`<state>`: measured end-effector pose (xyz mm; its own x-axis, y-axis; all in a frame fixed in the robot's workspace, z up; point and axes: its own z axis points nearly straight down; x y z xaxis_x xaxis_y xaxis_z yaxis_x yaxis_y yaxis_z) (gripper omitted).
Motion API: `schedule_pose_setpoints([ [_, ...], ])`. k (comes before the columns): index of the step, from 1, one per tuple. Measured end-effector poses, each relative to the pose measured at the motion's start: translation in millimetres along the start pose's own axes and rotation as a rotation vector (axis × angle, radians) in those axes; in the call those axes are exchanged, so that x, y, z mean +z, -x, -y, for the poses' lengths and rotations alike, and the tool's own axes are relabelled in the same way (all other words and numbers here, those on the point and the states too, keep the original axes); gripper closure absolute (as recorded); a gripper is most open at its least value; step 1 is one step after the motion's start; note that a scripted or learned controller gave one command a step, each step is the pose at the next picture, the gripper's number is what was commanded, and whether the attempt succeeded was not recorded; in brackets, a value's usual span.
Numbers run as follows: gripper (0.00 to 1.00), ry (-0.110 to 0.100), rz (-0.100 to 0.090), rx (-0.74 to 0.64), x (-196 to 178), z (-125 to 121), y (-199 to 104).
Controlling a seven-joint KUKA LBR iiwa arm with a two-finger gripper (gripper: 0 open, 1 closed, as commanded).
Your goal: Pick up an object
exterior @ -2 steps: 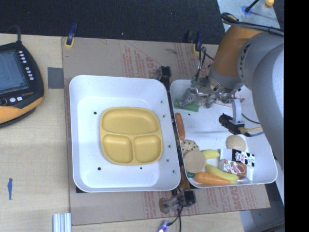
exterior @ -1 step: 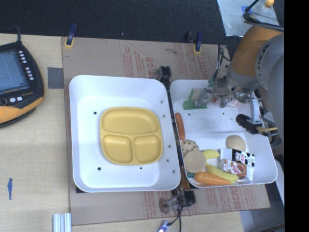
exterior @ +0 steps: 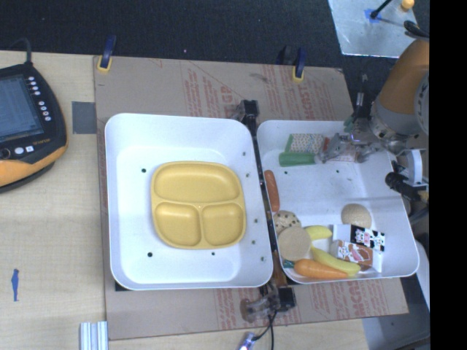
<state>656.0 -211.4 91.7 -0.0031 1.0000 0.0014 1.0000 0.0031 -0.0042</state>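
Counter carries two white bins: I count one yellow divided tray (exterior: 198, 203) in the left bin (exterior: 124, 195), the right bin (exterior: 379, 188) holding the green-edged sponge block (exterior: 300, 150), flat beside my end effector (exterior: 343, 148), grip state unreadable.

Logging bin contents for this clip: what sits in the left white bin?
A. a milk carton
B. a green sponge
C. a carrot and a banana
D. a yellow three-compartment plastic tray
D: the yellow three-compartment plastic tray lies in the left white bin, while the food items, such as the orange carrot, lie in the right white bin.
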Motion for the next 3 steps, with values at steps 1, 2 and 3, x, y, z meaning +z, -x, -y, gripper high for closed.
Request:
schedule_pose_setpoints([
  [1,0.00,-0.002,0.001,-0.002,0.3,-0.2,-80.8],
  [2,0.00,-0.004,0.003,-0.002,0.5,0.4,-94.0],
  [3,0.00,-0.004,0.002,-0.002,0.2,0.2,-107.8],
])
